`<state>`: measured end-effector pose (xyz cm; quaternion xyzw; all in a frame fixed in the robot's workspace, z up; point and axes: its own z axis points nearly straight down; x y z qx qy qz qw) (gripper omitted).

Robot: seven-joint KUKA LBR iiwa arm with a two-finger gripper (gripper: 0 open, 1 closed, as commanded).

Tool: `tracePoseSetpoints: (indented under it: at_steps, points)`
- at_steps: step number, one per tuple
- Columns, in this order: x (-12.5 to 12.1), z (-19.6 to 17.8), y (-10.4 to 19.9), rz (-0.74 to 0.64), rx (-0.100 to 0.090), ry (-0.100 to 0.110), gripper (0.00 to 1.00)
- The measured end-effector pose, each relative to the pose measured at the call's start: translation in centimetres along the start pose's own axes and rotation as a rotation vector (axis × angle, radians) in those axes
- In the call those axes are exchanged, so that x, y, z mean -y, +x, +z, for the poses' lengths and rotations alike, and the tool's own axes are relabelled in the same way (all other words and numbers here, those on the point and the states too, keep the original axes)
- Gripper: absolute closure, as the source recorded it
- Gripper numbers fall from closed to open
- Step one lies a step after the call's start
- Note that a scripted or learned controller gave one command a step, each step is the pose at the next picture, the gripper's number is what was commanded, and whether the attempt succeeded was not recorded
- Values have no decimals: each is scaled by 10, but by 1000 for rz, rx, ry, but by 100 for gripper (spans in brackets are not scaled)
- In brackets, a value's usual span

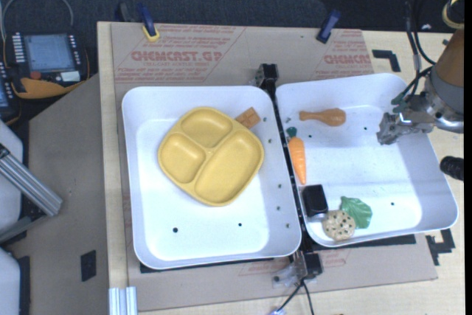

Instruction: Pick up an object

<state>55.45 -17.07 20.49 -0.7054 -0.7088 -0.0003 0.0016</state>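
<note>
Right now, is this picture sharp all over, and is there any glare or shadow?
In the camera view, the yellow plate and carrot look fairly sharp; the hand at the right bin is softer, slightly blurred. Lighting is even, the white bins bright without harsh glare, and shadows under the objects are faint.

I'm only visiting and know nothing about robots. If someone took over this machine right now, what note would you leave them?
Gripper: over the right bin's far right side, holding nothing visible; finger state unclear.
Right bin: toy carrot by the left wall, wooden spoon at the back, black block, cookie and green leaf at the front.
Left bin: yellow divided plate.
Done: nothing picked.
Left: grasp one object and lift.
</note>
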Motion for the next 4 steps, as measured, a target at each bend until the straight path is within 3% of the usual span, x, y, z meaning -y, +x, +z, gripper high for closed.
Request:
tracePoseSetpoints:
  at_steps: [2,4]
  points:
    - [11,-14,119,-3,-1,0,100]
    - [18,-27,217,-1,1,-2,100]
